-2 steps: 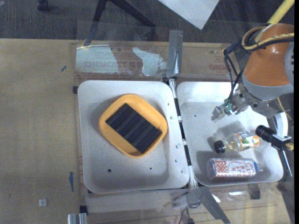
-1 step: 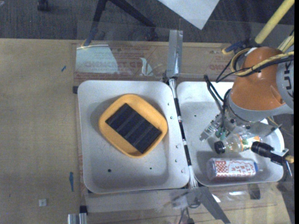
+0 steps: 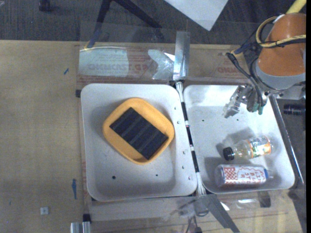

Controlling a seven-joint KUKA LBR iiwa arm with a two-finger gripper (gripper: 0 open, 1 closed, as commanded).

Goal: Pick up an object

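My gripper (image 3: 243, 105) hangs over the back part of the right bin (image 3: 209, 106); its fingers stand apart with nothing between them. Nearer the front of that bin a small clear bottle (image 3: 249, 148) with a black cap and yellowish contents lies on its side. Just in front of the bottle lies a red-and-white patterned tube (image 3: 242, 174). A yellow dish-shaped object (image 3: 138, 136) with a black ribbed panel on top rests in the middle of the left bin (image 3: 97, 178).
The grey arm with its orange band (image 3: 284, 47) and yellow cable comes in at the upper right. A metal bracket (image 3: 181, 57) and crumpled clear plastic (image 3: 160, 64) sit behind the bins. The bins' shared rim (image 3: 188, 135) runs down the middle.
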